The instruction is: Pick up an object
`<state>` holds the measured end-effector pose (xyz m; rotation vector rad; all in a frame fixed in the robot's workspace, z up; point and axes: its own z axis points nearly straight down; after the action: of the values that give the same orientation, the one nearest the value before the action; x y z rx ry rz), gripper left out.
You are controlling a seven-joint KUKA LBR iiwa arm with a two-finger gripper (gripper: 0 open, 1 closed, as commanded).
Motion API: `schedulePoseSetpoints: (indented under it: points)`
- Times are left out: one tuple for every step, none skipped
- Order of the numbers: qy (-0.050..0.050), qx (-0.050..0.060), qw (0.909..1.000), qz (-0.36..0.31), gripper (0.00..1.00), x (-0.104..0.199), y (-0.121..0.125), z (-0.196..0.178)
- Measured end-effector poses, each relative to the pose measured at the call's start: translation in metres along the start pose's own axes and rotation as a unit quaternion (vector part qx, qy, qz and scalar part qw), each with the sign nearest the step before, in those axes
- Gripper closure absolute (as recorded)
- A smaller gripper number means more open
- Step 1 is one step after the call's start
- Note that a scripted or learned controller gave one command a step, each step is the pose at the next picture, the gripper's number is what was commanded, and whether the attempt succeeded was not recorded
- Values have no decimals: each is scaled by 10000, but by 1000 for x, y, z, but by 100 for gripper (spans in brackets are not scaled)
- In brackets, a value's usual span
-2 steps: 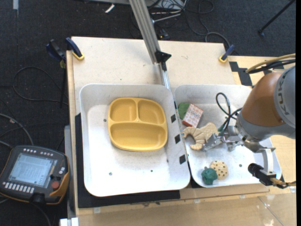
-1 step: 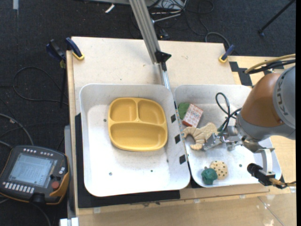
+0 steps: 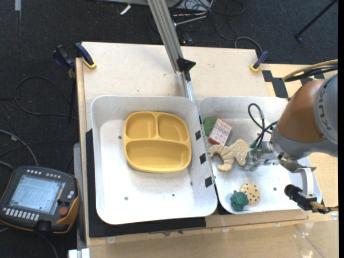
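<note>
Starting at the left, a handheld control pendant [image 3: 36, 196] lies off the surface [image 3: 134, 69], and the left bin [image 3: 105, 198] holds a yellow divided tray [image 3: 157, 142] lying flat near its middle. Across the shared wall, the right bin [image 3: 231, 105] carries the loose items: a green piece [image 3: 208, 124] and a red-and-white packet [image 3: 220, 131] touching near the top, a tan toy animal [image 3: 231, 155] lying at the centre, and lower down a dark green lump [image 3: 239, 199] just beside a speckled cookie [image 3: 250, 193].

The tool [image 3: 257, 159] sits low in the right bin, right against the tan toy animal's right end, with the arm [image 3: 306, 122] leaning in above it. How far its jaws stand apart cannot be told from this angle, nor whether anything sits between them. Judging by that, the pick looks to be at the reach or grasp stage: nothing appears lifted, every item rests on the bin floor, and the closing and raising are not yet done.
</note>
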<state>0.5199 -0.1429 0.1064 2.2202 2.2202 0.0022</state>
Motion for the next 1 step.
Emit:
schedulePoseSetpoints:
  points:
    - [-7,-15,10000,-12,100,-3,10,-47]
